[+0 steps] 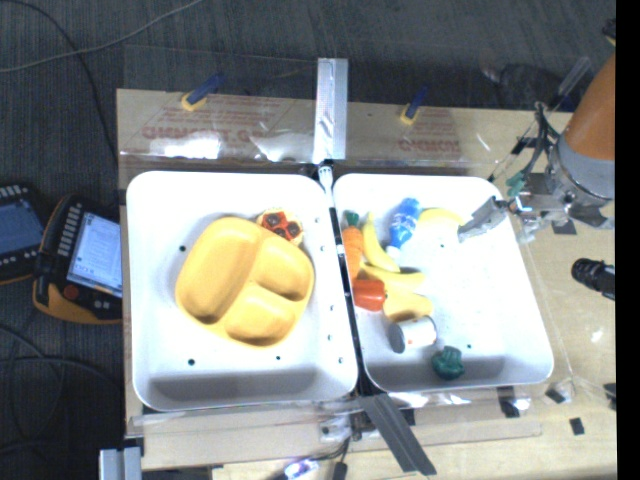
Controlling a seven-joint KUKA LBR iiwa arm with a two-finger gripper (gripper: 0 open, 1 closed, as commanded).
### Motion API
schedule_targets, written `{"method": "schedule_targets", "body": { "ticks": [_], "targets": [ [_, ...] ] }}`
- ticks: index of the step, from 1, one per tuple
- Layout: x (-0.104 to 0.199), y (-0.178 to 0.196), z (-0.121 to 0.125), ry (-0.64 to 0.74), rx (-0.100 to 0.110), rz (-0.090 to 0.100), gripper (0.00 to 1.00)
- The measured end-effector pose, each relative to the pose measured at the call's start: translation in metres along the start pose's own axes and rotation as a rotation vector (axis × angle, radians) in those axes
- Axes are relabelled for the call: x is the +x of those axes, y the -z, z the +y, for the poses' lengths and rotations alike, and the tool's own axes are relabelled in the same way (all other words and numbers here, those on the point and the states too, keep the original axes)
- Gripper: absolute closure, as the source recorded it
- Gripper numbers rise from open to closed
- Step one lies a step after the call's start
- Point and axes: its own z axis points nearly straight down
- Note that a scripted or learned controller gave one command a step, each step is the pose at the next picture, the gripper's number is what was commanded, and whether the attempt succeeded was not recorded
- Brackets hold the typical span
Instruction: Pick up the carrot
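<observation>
Camera view from above: at the near edge of the right bin [530,298], well below and to the left of the gripper [480,221], a small dark green lump [448,363] is seen, rough and rounded, and just beyond it a short cylinder [412,334] with a white body and a grey end. Farther up, a pale yellow piece [408,308] lies beside a glossy red-orange piece [368,292], and a curved yellow banana [378,256] is laid over them. The carrot [351,249], a slim orange taper with a green top, is found against the left wall of that bin, well to the left of the gripper and apart from it. A blue and white bottle-like object [403,221] and a pale yellow fruit [437,219] lie nearer the tool, just to its left. The gripper is poised over the upper right part of the bin, its grey tip pointed leftward; nothing is seen between its fingers, and whether they are apart or together cannot be told. In the left bin [150,298] a large smooth yellow tray [245,280] with rounded lobes is held, with a small dark red and orange object [281,225] at its far edge. Both bins are shallow, white and smooth-walled, set on a tan bench [590,328]. Beyond them clear plastic sheeting [230,133] is taped down, and dark carpet [150,18] with cables is spread behind. A handheld pendant [85,263] rests far to the left.
</observation>
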Motion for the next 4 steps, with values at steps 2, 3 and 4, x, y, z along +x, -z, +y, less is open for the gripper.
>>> {"method": "schedule_targets", "body": {
  "ticks": [2,3,4],
  "targets": [
    [0.061,-0.167,-0.068,0.214,-0.01,-0.004,0.0],
    [0.066,-0.167,-0.031,0.428,-0.01,-0.007,0.0],
    [0.068,-0.158,-0.03,0.428,-0.012,-0.004,1.0]
  ]
}}
